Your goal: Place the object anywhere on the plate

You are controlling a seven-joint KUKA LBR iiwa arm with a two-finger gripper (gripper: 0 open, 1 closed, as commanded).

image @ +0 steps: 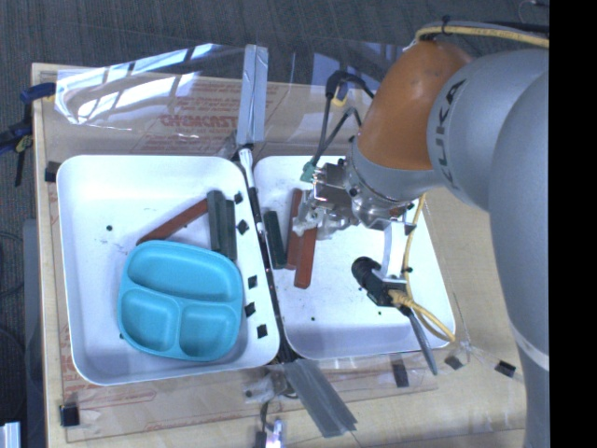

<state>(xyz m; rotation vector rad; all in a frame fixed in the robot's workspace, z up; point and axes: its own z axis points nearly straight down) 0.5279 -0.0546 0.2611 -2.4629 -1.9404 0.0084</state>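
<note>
A blue plate (182,301) with three compartments lies in the front half of the left bin (84,203). In the right bin (336,334) a brown stick (303,255) lies lengthwise, with a dark green bar (272,241) just left of it by the divider. My gripper (317,211) hangs low over the right bin, right at the brown stick's far end, apparently touching it. The arm's orange band (410,101) and grey body cover the back right of that bin.
A second brown stick (173,224) and a dark green block (221,224) lie behind the plate in the left bin. A black piece with a yellow cable (373,283) hangs over the right bin's right side. A clear sheet (140,91) lies behind the bins.
</note>
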